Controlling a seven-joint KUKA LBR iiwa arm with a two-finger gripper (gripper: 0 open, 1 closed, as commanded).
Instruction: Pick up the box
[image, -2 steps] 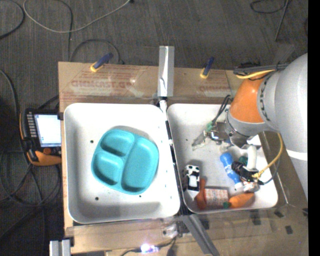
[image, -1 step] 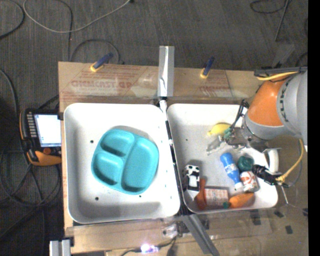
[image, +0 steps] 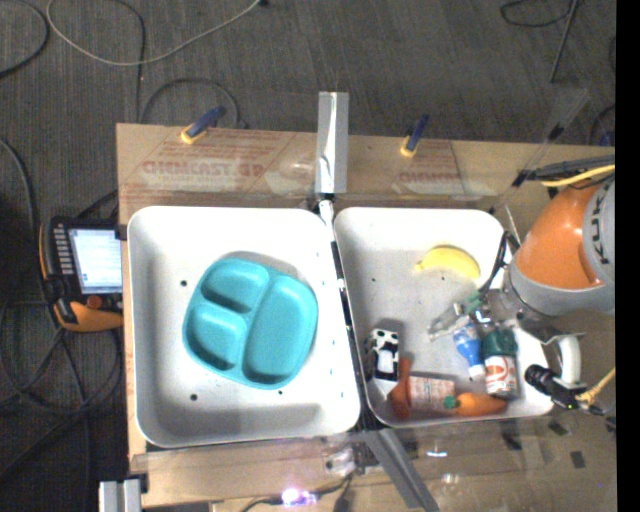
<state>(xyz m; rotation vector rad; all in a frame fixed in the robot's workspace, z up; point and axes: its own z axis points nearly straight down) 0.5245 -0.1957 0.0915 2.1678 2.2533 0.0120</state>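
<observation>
Box (image: 432, 391), red-and-white, flat, lies beside an orange carrot (image: 478, 404).

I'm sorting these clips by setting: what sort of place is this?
Most likely a robotics lab bench for pick-up trials. Two shallow white bins sit side by side on a board, a grey and orange robot arm reaches over the right one, a handheld control pendant lies beside the left, and loose cables cross the carpet.

dark carpet floor (image: 100, 80), loose cables (image: 90, 45)
</observation>
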